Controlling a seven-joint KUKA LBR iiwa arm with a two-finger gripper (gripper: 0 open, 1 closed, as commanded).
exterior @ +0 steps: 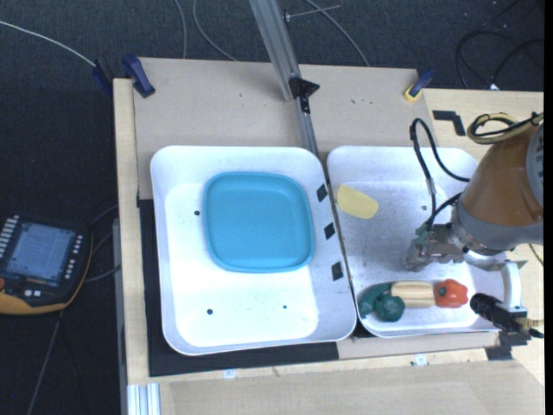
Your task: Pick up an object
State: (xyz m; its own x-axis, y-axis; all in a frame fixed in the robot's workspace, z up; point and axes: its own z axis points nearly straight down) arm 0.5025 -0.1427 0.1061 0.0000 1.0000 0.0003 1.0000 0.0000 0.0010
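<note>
In the right bin (389, 167), a pale yellow piece (357, 202) lies near the upper left. Along the front wall lie a dark green object (381, 304), a tan cylinder (413, 295) and a red object (449, 294) in a row. My gripper (429, 254) hangs low over the bin floor, just above the tan cylinder and the red object. The arm's orange band (510, 188) rises behind it at the right. Nothing shows between the fingers.
The left bin (186, 318) holds a blue square plate (259, 221). A metal post (281, 33) slants across the back between the bins. A black cable (428, 162) loops over the right bin. A handheld pendant (39, 262) lies off the bench at left.
</note>
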